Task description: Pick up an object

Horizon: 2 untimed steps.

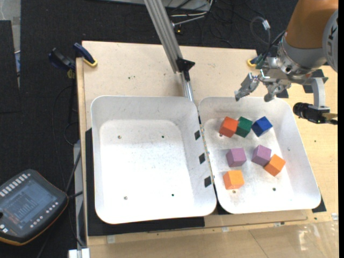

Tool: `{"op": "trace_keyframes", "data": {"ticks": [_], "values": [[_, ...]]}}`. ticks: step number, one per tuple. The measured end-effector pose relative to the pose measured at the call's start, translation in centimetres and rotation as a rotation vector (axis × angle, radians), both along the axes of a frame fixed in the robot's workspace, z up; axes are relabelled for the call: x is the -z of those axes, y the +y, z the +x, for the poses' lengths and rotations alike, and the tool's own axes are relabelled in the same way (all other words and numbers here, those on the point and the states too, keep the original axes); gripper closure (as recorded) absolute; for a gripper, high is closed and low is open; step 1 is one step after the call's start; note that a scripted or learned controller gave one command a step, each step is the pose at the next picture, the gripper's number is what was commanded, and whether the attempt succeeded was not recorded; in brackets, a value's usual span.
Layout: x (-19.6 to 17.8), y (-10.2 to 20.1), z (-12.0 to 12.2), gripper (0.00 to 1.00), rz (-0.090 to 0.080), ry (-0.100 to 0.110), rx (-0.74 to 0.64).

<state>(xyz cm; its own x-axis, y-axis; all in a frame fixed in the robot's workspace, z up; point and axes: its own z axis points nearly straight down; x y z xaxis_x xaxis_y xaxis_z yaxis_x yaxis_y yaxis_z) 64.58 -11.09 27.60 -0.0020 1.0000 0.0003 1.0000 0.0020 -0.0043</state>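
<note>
Several small cubes lie in the right bin (301, 160). An orange cube (229, 127), a green cube (244, 127) and a blue cube (262, 126) form a row near the bin's back. Two purple cubes (236, 157) (261, 155) sit in front of them. Another orange cube (276, 165) rests at the right and a third orange cube (233, 179) lies nearest the front. My gripper (257, 90) hangs open above the bin's back edge, higher than the row of cubes, with nothing between its fingers.
The left bin (107, 144) stands beside the right one on the wooden bench. A slanted metal pole (164, 28) crosses above the bench's back. A teach pendant (27, 206) lies at the lower left. Blue and yellow clamps (80, 55) grip the bench's back left corner.
</note>
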Motion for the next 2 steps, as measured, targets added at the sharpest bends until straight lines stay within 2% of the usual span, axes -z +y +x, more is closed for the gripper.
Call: {"op": "trace_keyframes", "data": {"ticks": [1, 2], "values": [[-0.3, 0.0, 0.1, 0.0, -0.001, -0.004, -0.001], [4.4, 0.2, -0.7, 0.0, 0.0, 0.001, 0.002]]}}
